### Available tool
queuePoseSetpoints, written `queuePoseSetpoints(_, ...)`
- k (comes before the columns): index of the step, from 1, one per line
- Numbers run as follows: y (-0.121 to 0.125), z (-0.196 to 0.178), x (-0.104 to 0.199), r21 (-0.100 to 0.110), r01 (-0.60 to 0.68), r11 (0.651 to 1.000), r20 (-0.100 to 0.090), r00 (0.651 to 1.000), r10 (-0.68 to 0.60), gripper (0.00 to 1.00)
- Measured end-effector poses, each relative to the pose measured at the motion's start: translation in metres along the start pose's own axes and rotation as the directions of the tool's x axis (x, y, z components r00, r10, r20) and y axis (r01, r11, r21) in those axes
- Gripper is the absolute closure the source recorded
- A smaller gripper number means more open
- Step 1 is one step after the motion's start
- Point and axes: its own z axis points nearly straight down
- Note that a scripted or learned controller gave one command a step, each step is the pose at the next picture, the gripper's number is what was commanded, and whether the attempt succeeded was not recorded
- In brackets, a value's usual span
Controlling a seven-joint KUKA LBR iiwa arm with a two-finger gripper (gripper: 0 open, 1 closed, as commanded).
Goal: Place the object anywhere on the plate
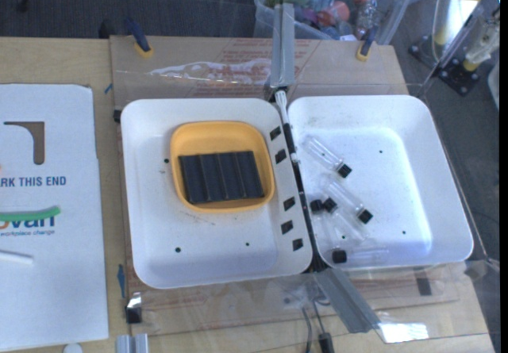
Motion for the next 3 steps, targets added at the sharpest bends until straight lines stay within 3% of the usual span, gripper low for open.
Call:
queuePoseSetpoints(1,0.0003,-0.0402,-0.0001,-0.002,0.389,0.921,0.000,0.921,-0.389,1.00)
queuePoseSetpoints(2,0.0004,-0.0401,-0.0100,-0.003,0.713,0.702,0.001,0.702,-0.713,1.00)
queuePoseSetpoints(3,-0.0055,-0.0405,-0.0085,-0.001,0.848,0.530,-0.003,0.530,-0.848,1.00)
